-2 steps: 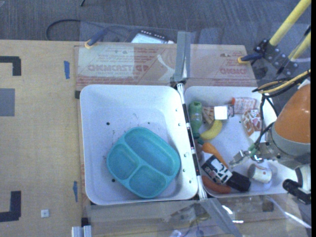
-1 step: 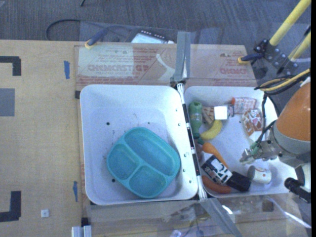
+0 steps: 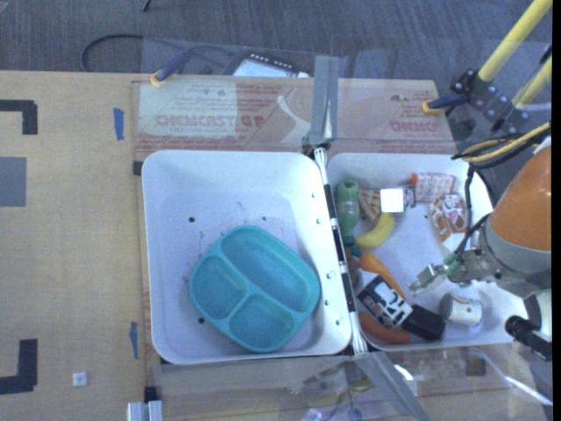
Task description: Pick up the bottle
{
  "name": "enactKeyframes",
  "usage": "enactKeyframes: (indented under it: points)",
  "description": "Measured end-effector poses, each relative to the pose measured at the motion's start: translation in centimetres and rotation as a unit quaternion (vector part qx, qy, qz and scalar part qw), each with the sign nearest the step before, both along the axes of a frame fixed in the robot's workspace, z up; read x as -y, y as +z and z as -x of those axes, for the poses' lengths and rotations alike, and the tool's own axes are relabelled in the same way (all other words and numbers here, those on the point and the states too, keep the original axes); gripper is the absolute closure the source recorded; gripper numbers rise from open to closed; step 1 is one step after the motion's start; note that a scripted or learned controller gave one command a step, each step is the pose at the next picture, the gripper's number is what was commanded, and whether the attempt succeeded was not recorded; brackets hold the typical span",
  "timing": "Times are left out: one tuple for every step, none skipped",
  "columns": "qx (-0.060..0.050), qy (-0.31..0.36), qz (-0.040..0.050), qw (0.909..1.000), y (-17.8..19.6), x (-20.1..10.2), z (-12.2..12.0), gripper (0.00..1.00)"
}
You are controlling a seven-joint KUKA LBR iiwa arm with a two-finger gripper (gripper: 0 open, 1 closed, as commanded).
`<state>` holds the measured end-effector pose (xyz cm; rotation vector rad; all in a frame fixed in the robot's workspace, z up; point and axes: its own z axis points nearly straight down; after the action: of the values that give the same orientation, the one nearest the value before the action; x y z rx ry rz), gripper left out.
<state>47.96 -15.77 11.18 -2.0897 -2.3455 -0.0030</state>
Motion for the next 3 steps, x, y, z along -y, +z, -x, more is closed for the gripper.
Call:
enactKeyframes:
  points:
    - [0.0, 0.0, 0.0, 1.0, 0.0, 0.0, 0.0, 0.0]
    - [0.001, 0.108, 0.0007, 0.9942, -2.5, -0.4, -0.1, 0.0]
    - [0.005, 0.106, 0.0016, 0.9943, -1.4, -0.4, -0.3, 1.0]
